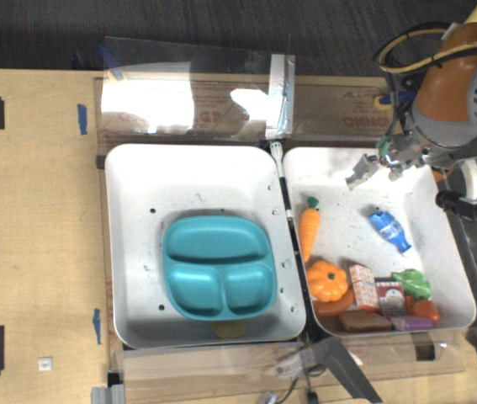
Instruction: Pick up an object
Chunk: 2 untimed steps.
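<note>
The claw [364,173] hangs in the upper part of the right bin [461,310], toward the upper right of the frame, reaching in from the grey and orange arm [453,91]. Whether it is wide or narrow I cannot tell at this angle and size; nothing can be seen held in it.

The nearest thing to pick is the small blue bottle [389,230], lying just below and slightly right of the claw on the bin floor, apart from everything else. Its long axis runs on a slant from upper left to lower right, so a grasp would likely want to close across that slant.

Next nearest is the carrot [308,230], below and to the left, lying roughly up and down against the bin's left wall. Farther down, along the lower edge, the pumpkin [327,281], a small box [363,287] and a green toy [415,284] sit crowded together. The teal divided plate [218,265] lies in the left bin [137,175], well apart.
</note>
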Tool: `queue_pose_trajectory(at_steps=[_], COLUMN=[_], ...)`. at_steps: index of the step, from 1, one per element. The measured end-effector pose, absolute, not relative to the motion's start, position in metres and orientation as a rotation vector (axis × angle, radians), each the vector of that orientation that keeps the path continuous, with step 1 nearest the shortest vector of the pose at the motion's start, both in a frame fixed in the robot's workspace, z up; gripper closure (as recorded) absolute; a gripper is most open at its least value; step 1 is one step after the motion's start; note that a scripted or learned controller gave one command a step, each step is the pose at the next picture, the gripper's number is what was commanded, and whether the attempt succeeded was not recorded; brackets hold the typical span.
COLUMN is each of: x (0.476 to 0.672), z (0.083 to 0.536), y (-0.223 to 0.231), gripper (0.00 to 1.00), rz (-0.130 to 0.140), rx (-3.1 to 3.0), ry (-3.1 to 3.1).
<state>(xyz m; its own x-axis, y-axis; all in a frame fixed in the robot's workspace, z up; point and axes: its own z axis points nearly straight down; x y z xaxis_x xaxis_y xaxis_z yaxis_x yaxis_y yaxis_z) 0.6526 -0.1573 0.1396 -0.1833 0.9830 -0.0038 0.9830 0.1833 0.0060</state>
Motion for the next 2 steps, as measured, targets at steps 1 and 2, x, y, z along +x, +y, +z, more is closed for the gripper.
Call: queue_pose_trajectory(at_steps=[1,2], x=[0.593,0.5933], z=[0.092,0.1019], y=[-0.1989,-0.1999], gripper=[0.0,1.0], rz=[0.004,0.006], rx=[2.066,2.066], ry=[2.362,2.357])
